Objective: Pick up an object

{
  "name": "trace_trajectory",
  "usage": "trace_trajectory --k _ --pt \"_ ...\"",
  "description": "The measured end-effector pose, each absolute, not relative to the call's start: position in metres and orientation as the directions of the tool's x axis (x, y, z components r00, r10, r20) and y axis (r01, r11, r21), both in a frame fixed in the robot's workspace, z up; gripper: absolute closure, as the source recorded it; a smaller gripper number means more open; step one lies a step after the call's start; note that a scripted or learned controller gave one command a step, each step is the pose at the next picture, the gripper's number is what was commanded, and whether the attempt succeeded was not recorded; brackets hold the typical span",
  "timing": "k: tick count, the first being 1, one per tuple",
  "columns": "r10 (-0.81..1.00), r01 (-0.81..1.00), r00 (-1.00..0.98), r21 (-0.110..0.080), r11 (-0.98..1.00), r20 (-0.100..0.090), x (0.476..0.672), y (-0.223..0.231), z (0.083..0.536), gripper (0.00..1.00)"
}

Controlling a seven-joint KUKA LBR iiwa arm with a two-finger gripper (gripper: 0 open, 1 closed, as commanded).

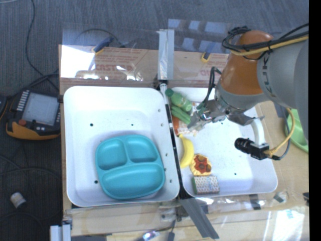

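Jaws (200, 118) state cannot tell, over green bottle (180, 104) | curved yellow banana (186, 152) | smooth teal divided plate (130, 165)

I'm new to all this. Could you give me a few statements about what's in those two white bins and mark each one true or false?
1. The blue divided plate lies in the left bin. True.
2. The banana lies on the blue plate. False: it lies in the right bin, near the wall between the bins.
3. The hand is over the right bin. True.
4. The green bottle stands outside both bins. False: it lies in the right bin's far left corner.
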State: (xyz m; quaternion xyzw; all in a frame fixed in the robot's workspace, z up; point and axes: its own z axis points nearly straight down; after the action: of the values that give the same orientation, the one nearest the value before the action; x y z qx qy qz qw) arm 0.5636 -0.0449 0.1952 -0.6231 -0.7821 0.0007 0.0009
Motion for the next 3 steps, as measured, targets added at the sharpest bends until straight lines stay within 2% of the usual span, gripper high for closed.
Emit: trace_trajectory --k 1,2,3 --pt "0.975 0.975 -0.223 -0.003 0.223 0.001 0.564 -0.045 0.195 0.0" --pt "0.977 0.977 -0.212 -0.005 0.212 0.0 0.503 -0.077 0.182 0.0" --pt "0.966 0.966 -0.257 -0.005 0.257 0.001 0.483 -0.076 0.183 0.0"
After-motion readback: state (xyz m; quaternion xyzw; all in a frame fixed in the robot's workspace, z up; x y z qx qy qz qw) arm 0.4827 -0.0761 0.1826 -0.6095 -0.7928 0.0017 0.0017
